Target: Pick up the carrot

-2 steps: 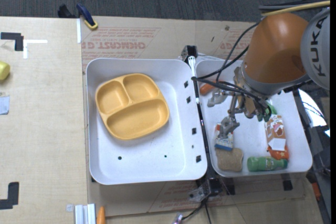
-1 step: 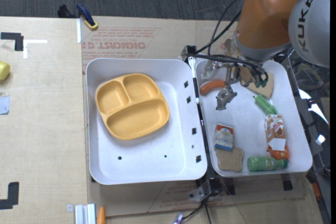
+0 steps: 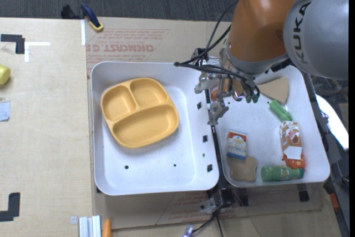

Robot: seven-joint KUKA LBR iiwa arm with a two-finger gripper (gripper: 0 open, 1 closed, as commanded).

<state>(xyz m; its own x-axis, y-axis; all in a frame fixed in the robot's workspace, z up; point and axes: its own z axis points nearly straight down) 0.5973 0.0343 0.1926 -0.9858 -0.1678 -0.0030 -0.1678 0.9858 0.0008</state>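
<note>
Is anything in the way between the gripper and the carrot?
Nothing visible does. The gripper hangs at the left side of the right bin, and an orange bit that may be the carrot shows right against it. The small box lies apart, lower in the picture.

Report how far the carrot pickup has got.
Done: the arm has reached into the right bin, and the gripper hangs low at that bin's upper left. In hand: an orange sliver beside the gripper may be the carrot, but a grasp cannot be confirmed. Left: securing it and lifting it clear. The yellow divided plate sits in the left bin.
</note>
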